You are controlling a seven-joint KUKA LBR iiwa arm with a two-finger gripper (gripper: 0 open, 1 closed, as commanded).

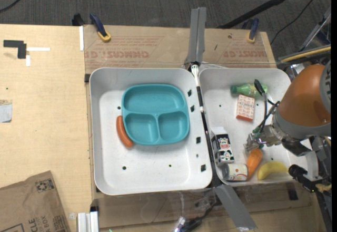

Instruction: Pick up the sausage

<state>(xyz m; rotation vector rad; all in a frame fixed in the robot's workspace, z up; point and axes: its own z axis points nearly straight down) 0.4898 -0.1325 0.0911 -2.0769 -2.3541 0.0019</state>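
The sausage point(124, 132) is a short orange-red link lying on the floor of the left bin point(103, 173). It rests against the left edge of a teal divided plate point(156, 115). My gripper point(256, 143) is far from it, low in the right bin point(208, 79), just above the top end of a carrot point(254, 163). The wrist and cables hide the tips. Nothing shows as held.
The right bin also holds a green bottle point(247, 89), a red-and-white packet point(245, 107), a small cow-print carton point(223, 147), a can point(237, 172) and a banana point(274, 171). A raised divider between the bins lies between my gripper and the sausage.
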